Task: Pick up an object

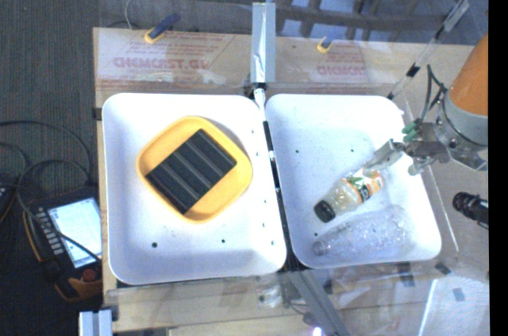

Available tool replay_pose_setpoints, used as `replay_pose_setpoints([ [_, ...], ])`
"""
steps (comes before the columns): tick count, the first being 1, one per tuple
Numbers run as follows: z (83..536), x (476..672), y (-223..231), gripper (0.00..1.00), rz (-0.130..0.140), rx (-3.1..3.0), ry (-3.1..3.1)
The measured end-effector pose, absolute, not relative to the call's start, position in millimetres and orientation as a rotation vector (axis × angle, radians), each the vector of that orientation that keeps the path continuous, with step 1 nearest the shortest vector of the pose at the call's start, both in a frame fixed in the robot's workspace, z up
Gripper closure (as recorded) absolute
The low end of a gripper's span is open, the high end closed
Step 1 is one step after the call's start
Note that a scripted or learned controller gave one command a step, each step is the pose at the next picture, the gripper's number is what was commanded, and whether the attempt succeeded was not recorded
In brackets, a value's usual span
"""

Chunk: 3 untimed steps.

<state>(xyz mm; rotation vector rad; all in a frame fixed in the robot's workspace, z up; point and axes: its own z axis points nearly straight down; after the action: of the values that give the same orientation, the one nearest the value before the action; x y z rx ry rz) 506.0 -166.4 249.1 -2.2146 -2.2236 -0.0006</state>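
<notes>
Two white bins point(119, 191) are set on a bench point(167, 64) above dark carpet point(48, 25); one yellow dish point(195, 168) and two bottles point(349, 195) are counted.

Faint reddish lettering on the bench board point(167, 63) behind both bins, too blurred to read

- Lighting: bright, even, from overhead; the white bins point(190, 263) left of the gripper point(419, 145) read near overexposed.
- Shadows: soft, short, under the yellow object point(194, 168).
- Glare: sheen on the clear plastic bottle point(361, 233) below the gripper.
- Sharpness: moderate; gripper and arm point(476, 88) slightly blurred; the carpet point(48, 9) is dim and grainy.
</notes>
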Motion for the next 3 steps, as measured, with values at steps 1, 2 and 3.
replay_pose_setpoints([
  [1,103,500.2,-158,0.00,-0.003,-2.299,-2.141],
  [2,94,520.5,-157,0.00,-0.020,-2.272,-2.190],
  [3,93,578.8,-179,0.00,-0.016,-2.452,-1.988],
])
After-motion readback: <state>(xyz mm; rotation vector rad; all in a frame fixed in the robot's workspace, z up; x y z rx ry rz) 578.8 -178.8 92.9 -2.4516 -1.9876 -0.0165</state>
